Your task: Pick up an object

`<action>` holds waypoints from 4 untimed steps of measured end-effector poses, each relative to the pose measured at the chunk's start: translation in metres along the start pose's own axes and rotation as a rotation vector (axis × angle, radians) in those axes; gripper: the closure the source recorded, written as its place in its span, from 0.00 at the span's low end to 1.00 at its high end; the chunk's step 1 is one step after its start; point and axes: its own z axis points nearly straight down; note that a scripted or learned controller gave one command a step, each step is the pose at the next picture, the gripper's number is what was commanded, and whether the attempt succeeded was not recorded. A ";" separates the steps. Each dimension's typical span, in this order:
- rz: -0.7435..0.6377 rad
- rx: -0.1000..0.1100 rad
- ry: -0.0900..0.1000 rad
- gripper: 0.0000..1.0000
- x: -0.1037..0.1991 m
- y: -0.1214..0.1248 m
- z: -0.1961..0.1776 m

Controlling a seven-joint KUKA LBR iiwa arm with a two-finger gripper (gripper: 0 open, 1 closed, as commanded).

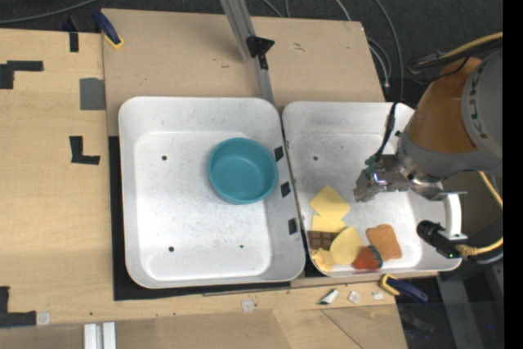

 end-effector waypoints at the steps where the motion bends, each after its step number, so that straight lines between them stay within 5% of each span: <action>1: 0.000 -0.002 -0.001 1.00 -0.010 0.000 -0.055; 2: 0.000 0.000 0.000 1.00 -0.010 0.000 -0.079; 4: -0.006 0.002 0.003 1.00 0.093 -0.001 -0.095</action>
